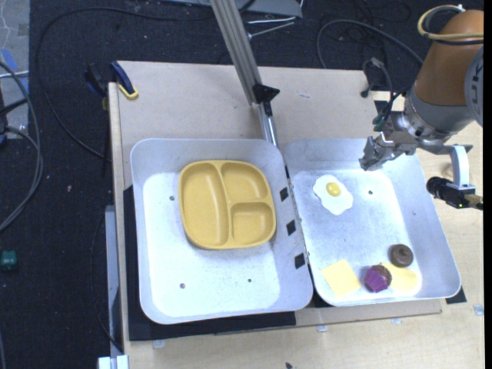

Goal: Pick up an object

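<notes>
Fingers state can't be told, gripper (370,160) dark and small at the far edge of the right bin (430,229), nothing visibly held. Nearest thing: fried egg toy (333,194), just beside and below-left of the gripper. Well apart at the near edge: yellow square slice (341,277), purple piece (377,277), brown donut-like piece (400,255). Left bin (154,283) carries a yellow divided plate (227,204). Looks like approach step, no pick yet; next likely needs shifting over the egg, then descending
</notes>
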Controlling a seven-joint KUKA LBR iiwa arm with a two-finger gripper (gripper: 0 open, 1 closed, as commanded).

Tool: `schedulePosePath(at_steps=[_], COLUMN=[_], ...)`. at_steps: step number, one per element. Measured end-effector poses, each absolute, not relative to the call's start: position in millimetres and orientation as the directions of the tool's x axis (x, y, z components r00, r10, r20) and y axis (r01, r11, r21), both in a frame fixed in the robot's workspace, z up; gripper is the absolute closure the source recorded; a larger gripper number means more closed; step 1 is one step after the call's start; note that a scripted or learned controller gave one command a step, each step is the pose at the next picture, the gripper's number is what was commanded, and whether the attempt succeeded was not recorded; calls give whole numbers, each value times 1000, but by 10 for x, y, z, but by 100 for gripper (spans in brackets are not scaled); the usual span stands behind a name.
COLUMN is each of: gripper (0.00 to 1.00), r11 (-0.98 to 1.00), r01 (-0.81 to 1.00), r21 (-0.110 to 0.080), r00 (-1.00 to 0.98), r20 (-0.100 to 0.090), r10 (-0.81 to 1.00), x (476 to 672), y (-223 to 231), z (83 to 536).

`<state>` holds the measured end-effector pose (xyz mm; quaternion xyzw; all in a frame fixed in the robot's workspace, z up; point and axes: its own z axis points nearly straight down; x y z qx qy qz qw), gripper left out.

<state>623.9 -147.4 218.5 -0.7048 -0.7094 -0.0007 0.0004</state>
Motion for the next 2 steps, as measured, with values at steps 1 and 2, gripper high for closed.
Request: schedulePosePath(at_steps=[1,2], gripper=[100,100], r11=[8,8], r01=[1000,1000], r21=[0,-2], r00=[-8,-8], r20=[2,2], r10=[1000,1000], x=[6121,5983], y=[-924,-320], z=[2313,2235])
